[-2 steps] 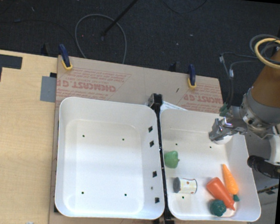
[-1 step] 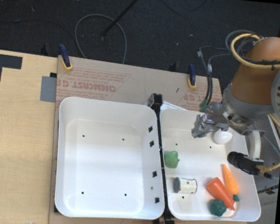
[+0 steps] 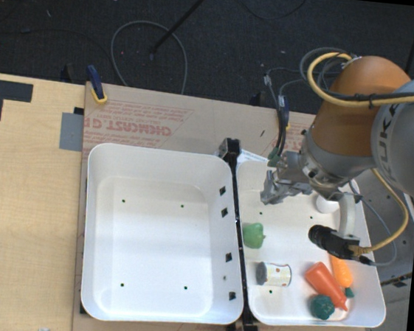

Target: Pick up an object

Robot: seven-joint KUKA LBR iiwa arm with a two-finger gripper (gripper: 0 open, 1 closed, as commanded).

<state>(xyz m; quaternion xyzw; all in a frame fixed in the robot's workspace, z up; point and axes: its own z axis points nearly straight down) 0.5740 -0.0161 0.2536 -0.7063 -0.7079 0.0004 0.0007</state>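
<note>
- Gripper (image 3: 277, 190) hangs over the right bin (image 3: 293, 234), up and slightly right of the green toy veggie (image 3: 253, 235), and clear of it.
- Honestly can't tell from this angle whether it's spread or pressed together. It's just a grey lump under the wrist.
- The green toy veggie, the closest thing to grab, sits on the bin floor right up against the wall between the two bins.
- Just down and right of the green toy is a small white cylinder (image 3: 275, 274) with a grey end, lying on its side.
- Further right of the green toy and a bit lower is an orange toy carrot (image 3: 324, 280), tilted. A second orange piece (image 3: 341, 270) is snug against it.
- A teal round blob (image 3: 321, 307) sits lower still, at the carrot's bottom end.
- Up and right of the green toy, past the gripper, there's a small white thing (image 3: 326, 205) partly hidden by the arm (image 3: 362, 104). No idea what it is.
- The left bin (image 3: 154, 237) is on the other side of that shared wall from the green toy.
- Both bins sit on cardboard (image 3: 145, 121) with red print. Far up-left from the green toy, a blue and yellow clamp (image 3: 95, 86) sits at its corner.
</note>
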